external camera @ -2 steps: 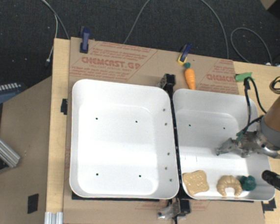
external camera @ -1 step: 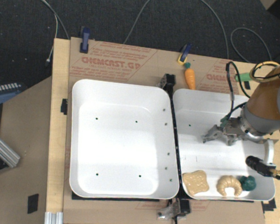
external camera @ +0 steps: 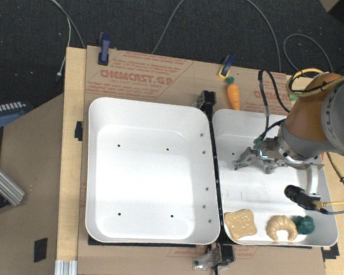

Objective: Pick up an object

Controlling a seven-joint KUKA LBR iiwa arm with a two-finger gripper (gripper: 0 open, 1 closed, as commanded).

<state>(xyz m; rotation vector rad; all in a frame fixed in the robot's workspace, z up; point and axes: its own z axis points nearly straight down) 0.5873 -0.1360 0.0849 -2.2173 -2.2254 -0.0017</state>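
Gripper (external camera: 258, 161) seemingly empty over right bin (external camera: 239, 189)

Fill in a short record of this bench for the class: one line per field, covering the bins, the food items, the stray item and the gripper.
left bin: white, shallow, bare floor showing
right bin: white, holds the food items along its near edge
bread slice: near left corner of right bin
croissant: right of the bread slice
green item: beside the croissant, kind unclear
carrot: on the board beyond the right bin, outside both bins
gripper: over the right bin's far half, fingers spread, nothing between them
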